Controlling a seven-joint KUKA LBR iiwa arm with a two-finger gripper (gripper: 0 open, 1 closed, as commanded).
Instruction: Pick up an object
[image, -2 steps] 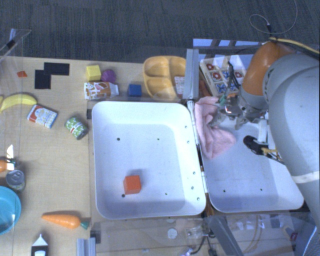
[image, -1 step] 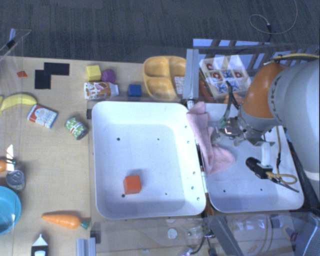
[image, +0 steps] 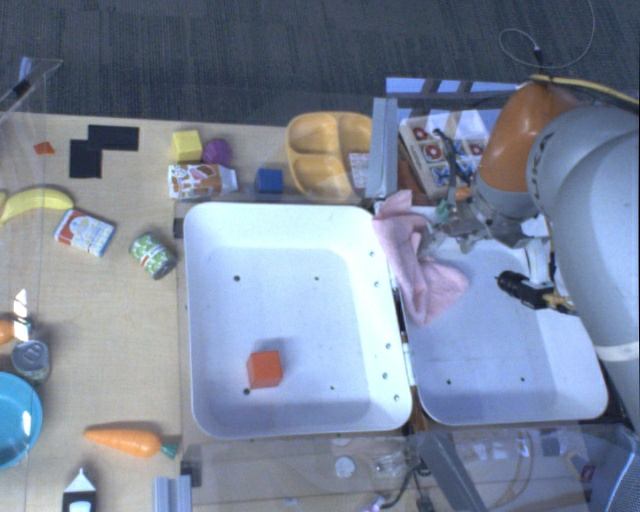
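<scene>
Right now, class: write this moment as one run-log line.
arm: over right bin | gripper: at pink cloth draped on the bins' shared edge | left bin: orange cube untouched | pick: unconfirmed

We cannot make out the gripper (image: 447, 222) where the arm (image: 560, 190) covers it above the pink cloth (image: 420, 268), the arm also hides much of the right bin (image: 500, 390), and the blue plate (image: 15, 425) is cut off at the left edge.
</scene>
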